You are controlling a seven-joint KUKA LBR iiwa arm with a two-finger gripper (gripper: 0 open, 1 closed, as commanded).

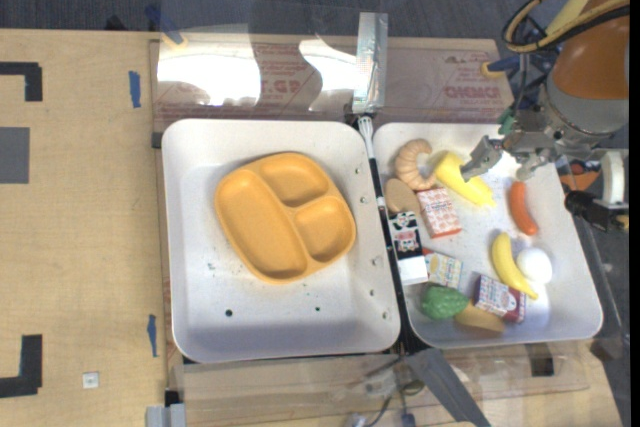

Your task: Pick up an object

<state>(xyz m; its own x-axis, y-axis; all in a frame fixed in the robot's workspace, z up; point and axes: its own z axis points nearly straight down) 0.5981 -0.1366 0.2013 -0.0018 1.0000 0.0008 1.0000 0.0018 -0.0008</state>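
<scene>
Claw point(497, 151) is seen spread apart, poised just right of the yellow plastic corn cob point(464, 179) lying slantwise.

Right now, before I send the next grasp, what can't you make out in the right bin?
- Gripper: too small and blurred in the camera view to tell whether it touches the yellow toy.
- Arm: cut off by the right and top edges.
- Small packets: print too small to read.
- Green toy: its shape is blurred.
</scene>
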